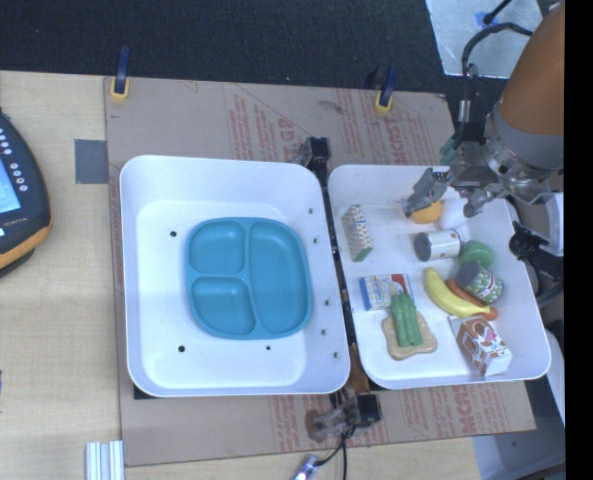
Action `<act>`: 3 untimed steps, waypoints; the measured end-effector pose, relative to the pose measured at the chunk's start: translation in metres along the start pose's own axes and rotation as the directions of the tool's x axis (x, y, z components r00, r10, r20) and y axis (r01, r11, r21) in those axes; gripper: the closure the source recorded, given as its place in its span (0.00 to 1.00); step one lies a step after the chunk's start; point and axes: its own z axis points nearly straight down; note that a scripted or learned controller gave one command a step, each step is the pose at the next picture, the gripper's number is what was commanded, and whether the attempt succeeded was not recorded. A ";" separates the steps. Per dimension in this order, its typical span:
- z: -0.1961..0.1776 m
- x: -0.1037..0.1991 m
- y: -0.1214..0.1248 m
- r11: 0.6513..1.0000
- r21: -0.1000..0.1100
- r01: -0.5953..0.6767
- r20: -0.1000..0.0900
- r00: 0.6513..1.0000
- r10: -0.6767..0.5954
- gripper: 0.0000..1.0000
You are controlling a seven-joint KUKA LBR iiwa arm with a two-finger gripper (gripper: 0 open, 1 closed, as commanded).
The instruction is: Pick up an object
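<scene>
The two-finger gripper (pixel 446 198) hangs with jaws spread over the small orange fruit (pixel 429 211); centre them before clenching.

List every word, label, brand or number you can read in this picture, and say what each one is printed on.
Nothing here can be read for certain.
Cardboard sheet: faint red printing, too blurred to read.
Small carton: printed pictures, lettering too small.
Blue-and-white packet: print too small.
Striped wrapper: print too small.
Green can: label blurred.
Handheld control pendant: lit screen, text illegible.
</scene>
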 end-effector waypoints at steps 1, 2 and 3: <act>0.141 -0.036 -0.028 1.000 0.002 0.000 0.000 1.000 0.000 0.00; 0.169 -0.036 0.076 1.000 -0.001 -0.002 -0.001 1.000 0.002 0.00; 0.169 -0.011 0.014 1.000 0.001 -0.001 0.001 1.000 0.001 0.00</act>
